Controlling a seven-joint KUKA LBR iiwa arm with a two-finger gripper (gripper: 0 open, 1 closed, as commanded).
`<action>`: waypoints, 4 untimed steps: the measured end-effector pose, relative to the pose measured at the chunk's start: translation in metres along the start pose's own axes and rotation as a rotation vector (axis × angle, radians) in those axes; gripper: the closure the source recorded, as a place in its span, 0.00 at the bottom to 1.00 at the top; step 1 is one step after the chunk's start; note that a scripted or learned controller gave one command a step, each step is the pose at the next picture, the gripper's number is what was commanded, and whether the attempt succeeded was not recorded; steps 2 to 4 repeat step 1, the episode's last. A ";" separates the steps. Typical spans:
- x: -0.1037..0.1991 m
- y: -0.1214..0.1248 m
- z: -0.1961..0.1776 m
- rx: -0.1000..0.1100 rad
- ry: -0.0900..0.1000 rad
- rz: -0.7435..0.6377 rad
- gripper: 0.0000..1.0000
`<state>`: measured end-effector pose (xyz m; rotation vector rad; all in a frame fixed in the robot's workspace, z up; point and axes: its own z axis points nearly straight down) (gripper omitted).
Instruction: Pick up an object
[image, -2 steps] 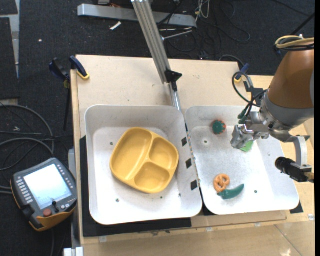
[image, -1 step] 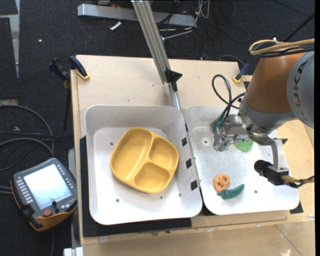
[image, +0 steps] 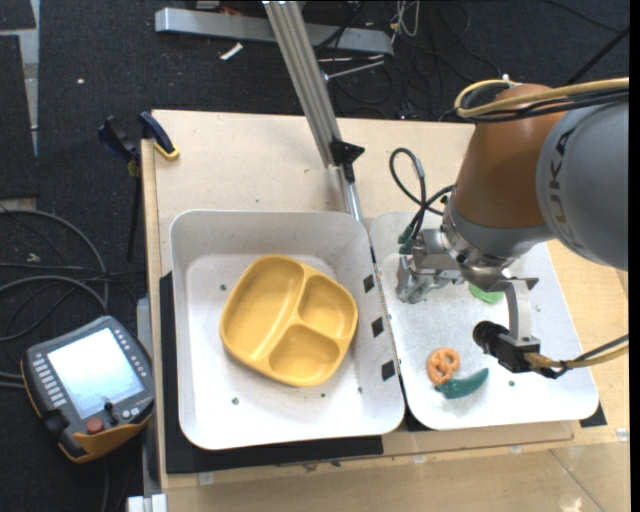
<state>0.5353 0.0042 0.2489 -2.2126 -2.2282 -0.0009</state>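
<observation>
Arm over the right bin; pretzel and green toy lie loose below it.

The arm (image: 540, 160) reaches in from the right, its orange band above the wrist, and hangs over the right bin (image: 560, 400); the gripper (image: 415, 285) points down near that bin's left wall, and whether it is spread or clenched I cannot tell; nothing is seen in its grasp. An orange pretzel (image: 442, 364) lies on the bin floor toward the front, with a dark green toy (image: 465, 384) touching it on its front right side; a light green piece (image: 487, 293) peeks out beneath the wrist. The left bin (image: 200, 250) holds a yellow plate (image: 289, 320) with three compartments, slightly tilted; a pendant (image: 88, 382) with a lit screen sits on the floor at the left; a clamp (image: 135, 135) grips the bench's far left corner.
</observation>
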 end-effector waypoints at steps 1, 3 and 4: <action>0.062 -0.001 0.004 0.001 0.001 -0.002 1.00; 0.062 -0.001 0.004 0.001 0.001 -0.002 1.00; 0.062 -0.001 0.004 0.001 0.001 -0.002 1.00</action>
